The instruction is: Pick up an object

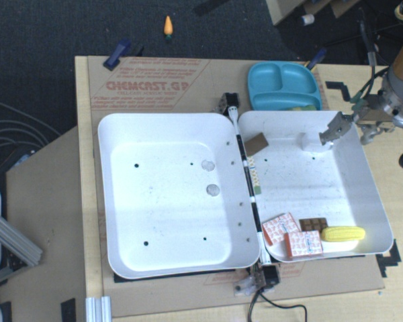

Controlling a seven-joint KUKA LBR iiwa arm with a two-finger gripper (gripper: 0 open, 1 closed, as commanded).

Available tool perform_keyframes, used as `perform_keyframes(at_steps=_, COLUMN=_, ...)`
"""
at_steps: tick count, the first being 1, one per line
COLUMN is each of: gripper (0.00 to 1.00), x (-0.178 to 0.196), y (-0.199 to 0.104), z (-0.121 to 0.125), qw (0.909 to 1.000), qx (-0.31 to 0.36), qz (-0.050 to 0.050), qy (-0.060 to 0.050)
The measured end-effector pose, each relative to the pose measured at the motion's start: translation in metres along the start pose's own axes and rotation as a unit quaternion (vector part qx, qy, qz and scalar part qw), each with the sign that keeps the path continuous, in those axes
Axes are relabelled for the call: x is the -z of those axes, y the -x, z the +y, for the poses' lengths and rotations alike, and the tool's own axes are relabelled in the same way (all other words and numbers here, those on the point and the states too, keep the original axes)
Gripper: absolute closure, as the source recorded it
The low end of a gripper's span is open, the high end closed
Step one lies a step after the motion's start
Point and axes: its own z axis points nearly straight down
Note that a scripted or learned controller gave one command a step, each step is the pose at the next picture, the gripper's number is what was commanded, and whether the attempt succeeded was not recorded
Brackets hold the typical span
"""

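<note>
two white bins side by side, and the gripper (352, 126) hovers over the far right edge of the right bin (363, 180), fingers spread apart with nothing between them. well below it, down in the near corner of that bin, sits the cluster worth going for: a yellow corn cob (343, 233), a dark brown block (314, 224) touching its left end, and two red-patterned boxes (292, 235) just left of that. off to the gripper's left, a small brown card (256, 143) lies by the divider. the corn looks like light, stiff plastic, rounded and probably slippery, so i'd pinch it across the short middle. the boxes are light with flat faces, likely an easier hold.
</note>
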Motion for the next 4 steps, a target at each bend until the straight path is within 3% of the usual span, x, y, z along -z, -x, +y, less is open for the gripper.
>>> perform_keyframes(at_steps=1, gripper=0.0, x=-0.098, y=-0.025, z=-0.048, qw=1.0, qx=0.0, qz=0.0, qy=0.0)
perform_keyframes(at_steps=2, gripper=0.0, x=-0.175, y=-0.027, z=-0.092, qw=1.0, qx=-0.001, qz=0.0, qy=0.0)
perform_keyframes(at_steps=3, gripper=1.0, x=-0.166, y=-0.027, z=-0.092, qw=1.0, qx=-0.001, qz=0.0, qy=0.001)
perform_keyframes(at_steps=4, gripper=0.0, x=-0.166, y=-0.027, z=-0.092, qw=1.0, qx=-0.001, qz=0.0, qy=0.001)
